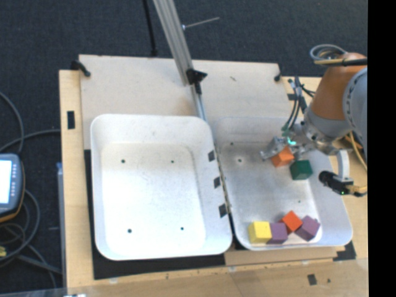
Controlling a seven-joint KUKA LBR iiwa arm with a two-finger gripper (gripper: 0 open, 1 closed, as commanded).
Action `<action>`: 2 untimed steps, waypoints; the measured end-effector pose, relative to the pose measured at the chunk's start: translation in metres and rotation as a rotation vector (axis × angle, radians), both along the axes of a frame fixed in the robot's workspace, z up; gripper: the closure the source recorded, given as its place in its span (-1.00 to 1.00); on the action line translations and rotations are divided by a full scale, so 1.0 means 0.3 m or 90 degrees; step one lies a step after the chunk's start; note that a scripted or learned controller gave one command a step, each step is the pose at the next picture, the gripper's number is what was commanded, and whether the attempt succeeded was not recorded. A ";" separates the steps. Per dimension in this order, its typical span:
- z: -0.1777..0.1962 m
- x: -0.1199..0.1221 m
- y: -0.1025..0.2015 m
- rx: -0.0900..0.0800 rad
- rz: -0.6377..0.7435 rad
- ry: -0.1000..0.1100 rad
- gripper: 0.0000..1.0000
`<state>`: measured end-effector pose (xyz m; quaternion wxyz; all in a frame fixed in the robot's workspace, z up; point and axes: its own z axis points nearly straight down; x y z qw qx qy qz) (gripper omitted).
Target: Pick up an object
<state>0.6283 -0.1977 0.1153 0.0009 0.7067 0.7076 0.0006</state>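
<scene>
End effector (279, 153) grips a matte orange cube (284, 158) beside a green cube (301, 169).

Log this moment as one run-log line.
gripper: over right white bin | at fingers: small orange block | beside it: green cube | grasp: unconfirmed

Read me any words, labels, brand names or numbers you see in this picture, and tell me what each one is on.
No readable text.
Handheld screen device at the left edge: its display is lit, but too small and blurred to read.
Coloured blocks, such as the yellow block: plain faces, no markings.
</scene>
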 end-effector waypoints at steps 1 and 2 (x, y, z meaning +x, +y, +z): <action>0.037 0.002 -0.004 0.000 -0.001 -0.002 1.00; 0.337 0.018 0.265 0.001 0.005 -0.005 1.00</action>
